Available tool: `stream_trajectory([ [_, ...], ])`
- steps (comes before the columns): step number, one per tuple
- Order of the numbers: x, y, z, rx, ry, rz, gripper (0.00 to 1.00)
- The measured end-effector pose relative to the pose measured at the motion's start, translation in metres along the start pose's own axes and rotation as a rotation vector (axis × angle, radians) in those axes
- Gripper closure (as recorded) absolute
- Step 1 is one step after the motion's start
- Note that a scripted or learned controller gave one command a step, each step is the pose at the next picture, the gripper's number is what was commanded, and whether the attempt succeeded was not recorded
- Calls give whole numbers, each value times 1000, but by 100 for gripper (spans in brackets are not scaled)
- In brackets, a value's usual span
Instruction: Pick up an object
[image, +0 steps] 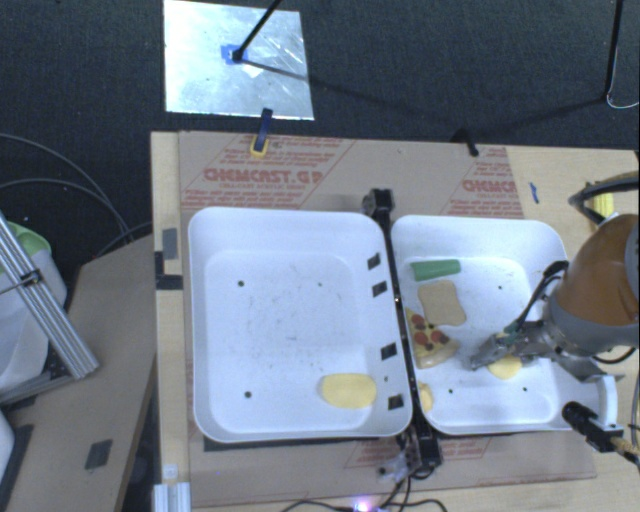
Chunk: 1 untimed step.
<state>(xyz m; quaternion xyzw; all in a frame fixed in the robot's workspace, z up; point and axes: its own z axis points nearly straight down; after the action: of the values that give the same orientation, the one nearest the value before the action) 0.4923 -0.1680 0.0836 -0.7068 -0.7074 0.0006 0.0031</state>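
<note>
I have the pincer (493, 352) low in the right bin (540, 240), reaching in from the right. Its dark fingers point left. I cannot tell whether they are spread or pressed together.

**Nearest object.** A small yellow piece (507, 369) lies just beside the pincer, on its near side, possibly touching it. I cannot confirm that it sits between the fingers, so I do not count it as held.

**Risks.**
- If the fingers close beside the yellow piece, I judge it will be pushed along the bin floor, not gripped.
- The pizza slice (431, 339) and the tan toast slice (441, 302) lie flat to the left. A flat item offers little for the fingers to catch, and they may scrape the floor.
- The green block (436, 268) sits farther away, towards the far wall.

**Edges and room.**
- The divider (397, 320) between the bins stands left of the pizza slice; a sweep to the left meets it.
- The floor near and right of the pincer is open.
- The left bin (215, 300) holds one yellow oval (348, 390) by its near wall.
</note>
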Motion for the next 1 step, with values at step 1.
stream_trajectory([
  [1,-22,34,-2,-10,-6,-3,0],
])
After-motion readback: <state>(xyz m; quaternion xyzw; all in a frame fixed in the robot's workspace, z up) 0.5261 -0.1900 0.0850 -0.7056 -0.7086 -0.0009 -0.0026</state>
